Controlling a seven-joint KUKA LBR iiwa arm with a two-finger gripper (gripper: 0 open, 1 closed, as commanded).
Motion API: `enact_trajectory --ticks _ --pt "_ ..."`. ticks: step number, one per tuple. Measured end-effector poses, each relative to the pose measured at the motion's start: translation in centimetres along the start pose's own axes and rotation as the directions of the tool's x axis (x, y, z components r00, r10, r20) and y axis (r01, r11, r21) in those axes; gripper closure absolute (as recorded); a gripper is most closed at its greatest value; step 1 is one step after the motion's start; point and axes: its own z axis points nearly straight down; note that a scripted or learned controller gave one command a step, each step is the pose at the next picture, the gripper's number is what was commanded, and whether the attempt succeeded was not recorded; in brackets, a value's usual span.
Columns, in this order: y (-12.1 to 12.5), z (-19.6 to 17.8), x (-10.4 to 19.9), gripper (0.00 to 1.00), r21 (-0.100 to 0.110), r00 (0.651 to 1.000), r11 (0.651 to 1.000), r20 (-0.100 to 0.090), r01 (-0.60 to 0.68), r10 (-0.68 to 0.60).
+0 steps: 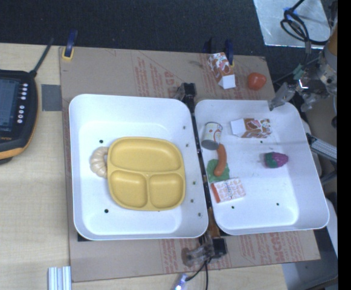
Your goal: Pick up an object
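Claw (291,93) above right bin (296,213)

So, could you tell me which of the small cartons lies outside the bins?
The carton on the cardboard beside the red ball; the other two lie inside the right bin.

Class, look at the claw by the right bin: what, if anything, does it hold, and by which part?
Nothing is held. The claw hangs at the right bin's upper right corner with no object between its fingers.

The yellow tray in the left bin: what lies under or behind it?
A beige, ridged object peeks out at the left edge of the yellow tray, touching it. Its right part is covered, so what it is cannot be told.
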Motion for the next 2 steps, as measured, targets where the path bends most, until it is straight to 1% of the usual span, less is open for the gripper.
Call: enact_trajectory --ticks 1,2 --pt "0.0 6.5 0.1 0.00 0.004 1.000 1.000 0.000 0.001 -0.001" --pt "0.3 11.4 1.9 0.00 -0.004 1.000 1.000 0.000 0.001 -0.001"
